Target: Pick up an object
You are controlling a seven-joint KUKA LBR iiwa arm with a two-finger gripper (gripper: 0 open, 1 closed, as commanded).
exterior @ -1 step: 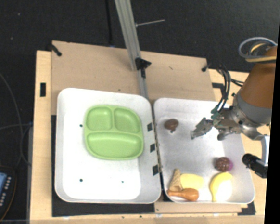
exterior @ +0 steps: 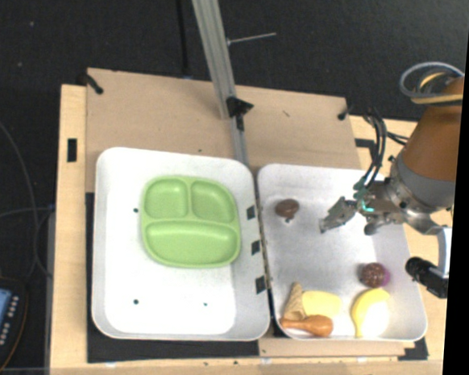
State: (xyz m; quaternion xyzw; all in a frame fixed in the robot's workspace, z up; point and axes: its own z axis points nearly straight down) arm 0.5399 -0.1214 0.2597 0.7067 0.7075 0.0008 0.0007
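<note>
The gripper point(exterior: 353, 216) hangs over the right bin point(exterior: 315, 189) with its two fingers spread apart, nothing between them. One brown mushroom-like piece point(exterior: 287, 209) lies just to its left; nearer the camera lie one dark purple ball point(exterior: 374, 274), one yellow fruit point(exterior: 372, 310), one pale yellow wedge point(exterior: 320, 303) and one orange piece point(exterior: 314, 325). One green divided plate point(exterior: 191, 222) sits far left, in the left bin point(exterior: 113, 294).

divided plate point(exterior: 191, 222): light green
bins point(exterior: 113, 294): white
mushroom point(exterior: 287, 209): brown
round fruit point(exterior: 374, 274): dark purple
lemon point(exterior: 372, 312): yellow
arm band point(exterior: 434, 142): orange
</note>
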